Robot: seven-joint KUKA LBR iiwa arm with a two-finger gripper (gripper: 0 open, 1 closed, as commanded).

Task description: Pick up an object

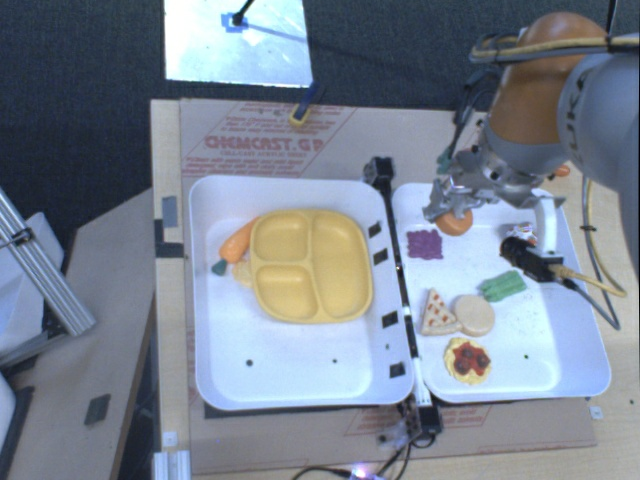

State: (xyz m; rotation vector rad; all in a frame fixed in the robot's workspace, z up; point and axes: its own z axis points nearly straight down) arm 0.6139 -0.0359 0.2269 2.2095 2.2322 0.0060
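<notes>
My gripper (450,206) hangs over the far left part of the right bin (580,368). A small orange round object (456,224) lies right under its tip, partly covered by it; whether it is gripped is unclear. Close by in that bin are a purple piece (424,244), a green piece (502,286), a pizza slice (436,311), a pale round biscuit (474,315) and a small round pizza (468,359).
The left bin (290,378) holds a yellow divided plate (305,265) with a carrot (237,240) at its left edge. A black divider (395,268) runs between the bins. The arm's black fitting and cable (530,258) reach over the right bin.
</notes>
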